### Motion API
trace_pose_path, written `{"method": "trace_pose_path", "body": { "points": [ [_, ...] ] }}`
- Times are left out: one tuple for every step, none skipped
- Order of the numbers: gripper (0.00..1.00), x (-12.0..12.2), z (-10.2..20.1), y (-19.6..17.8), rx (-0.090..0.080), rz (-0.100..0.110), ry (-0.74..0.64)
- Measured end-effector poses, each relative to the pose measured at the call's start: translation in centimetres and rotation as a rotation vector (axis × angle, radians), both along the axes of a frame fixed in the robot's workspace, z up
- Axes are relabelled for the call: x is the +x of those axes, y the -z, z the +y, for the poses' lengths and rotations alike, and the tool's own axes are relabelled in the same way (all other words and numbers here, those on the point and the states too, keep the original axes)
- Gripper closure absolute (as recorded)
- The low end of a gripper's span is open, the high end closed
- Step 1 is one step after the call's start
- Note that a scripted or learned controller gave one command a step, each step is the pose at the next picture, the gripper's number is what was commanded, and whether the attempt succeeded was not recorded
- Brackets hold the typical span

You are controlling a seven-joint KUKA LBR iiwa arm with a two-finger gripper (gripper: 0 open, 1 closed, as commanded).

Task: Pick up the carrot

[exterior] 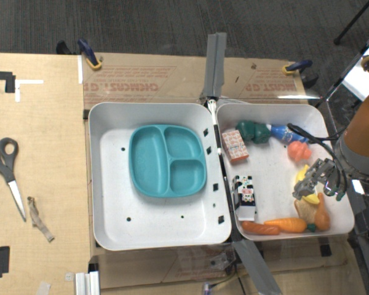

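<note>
The carrot (284, 225) is orange with a green stub at its right end. It lies flat along the front wall of the right bin (277, 171). My gripper (312, 186) hovers near that bin's right side, above a yellow item (304, 176) and a brown slice (305, 209). It is a short way up and to the right of the carrot and does not touch it. The grey arm with its orange band (361, 134) comes in from the right edge.
A red piece (252, 227) touches the carrot's left end, and an orange lump (322, 217) sits at its right. The right bin also holds a black-and-white box (245, 195), a pink box (234, 145), green, blue and orange toys. A teal divided plate (169, 160) lies in the left bin.
</note>
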State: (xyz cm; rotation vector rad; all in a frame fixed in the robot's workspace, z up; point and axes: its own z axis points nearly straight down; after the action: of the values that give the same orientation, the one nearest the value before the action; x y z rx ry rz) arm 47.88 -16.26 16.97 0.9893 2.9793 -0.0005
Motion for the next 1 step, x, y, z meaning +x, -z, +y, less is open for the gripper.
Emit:
{"method": "trace_pose_path", "body": {
  "points": [
    [1.0,0.45,3.54,0.75,0.0,0.0,-0.169]
  ]
}}
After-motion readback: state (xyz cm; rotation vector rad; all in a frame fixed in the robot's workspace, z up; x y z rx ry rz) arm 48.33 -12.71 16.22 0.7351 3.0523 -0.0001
